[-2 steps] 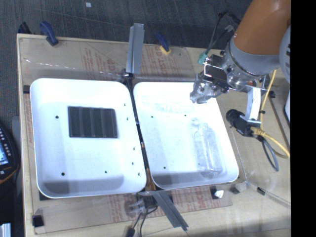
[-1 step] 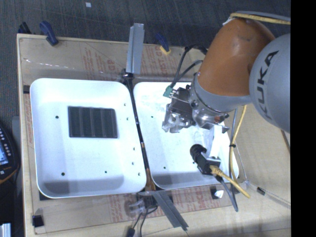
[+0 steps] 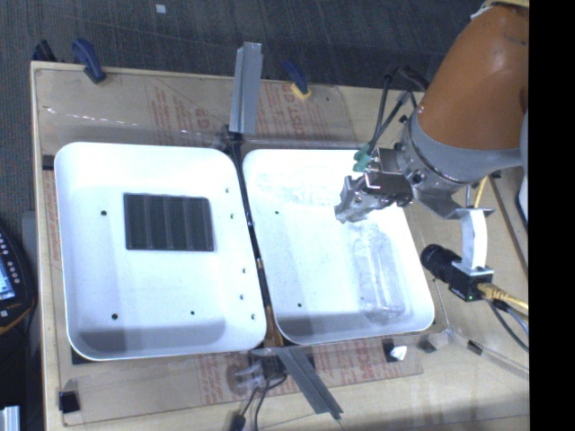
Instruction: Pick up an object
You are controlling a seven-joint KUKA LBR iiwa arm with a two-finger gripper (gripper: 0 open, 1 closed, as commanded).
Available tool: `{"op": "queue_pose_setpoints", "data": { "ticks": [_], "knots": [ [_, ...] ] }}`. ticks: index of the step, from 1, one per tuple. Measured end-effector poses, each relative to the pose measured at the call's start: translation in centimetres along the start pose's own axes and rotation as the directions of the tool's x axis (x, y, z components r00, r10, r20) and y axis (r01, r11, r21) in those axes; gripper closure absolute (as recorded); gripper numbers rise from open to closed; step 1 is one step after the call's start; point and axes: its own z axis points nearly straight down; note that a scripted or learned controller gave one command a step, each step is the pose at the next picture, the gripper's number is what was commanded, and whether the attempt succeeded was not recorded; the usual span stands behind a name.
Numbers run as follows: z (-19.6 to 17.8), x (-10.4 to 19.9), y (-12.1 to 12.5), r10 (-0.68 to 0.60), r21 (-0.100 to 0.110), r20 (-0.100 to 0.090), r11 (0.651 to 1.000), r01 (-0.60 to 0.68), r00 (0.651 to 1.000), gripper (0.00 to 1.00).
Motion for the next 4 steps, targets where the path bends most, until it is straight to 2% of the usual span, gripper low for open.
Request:
{"op": "queue_pose_setpoints", "data": {
  "ticks": [1,2,3,4],
  "knots": [
    [3.3,4.2,-0.6,0.022,0.003,0.001,1.000,-0.022,1.000,1.00],
    [6.9,-2.8,-0.2,-0.161,0.004,-0.001,0.987,0.161,0.987,1.00],
    [5.9,-2.8,-0.1,-0.165,0.005,0.000,0.986,0.165,0.986,1.00],
    [6.6,-2.4,-0.1,0.216,0.004,0.000,0.976,-0.216,0.976,1.00]
  ]
}}
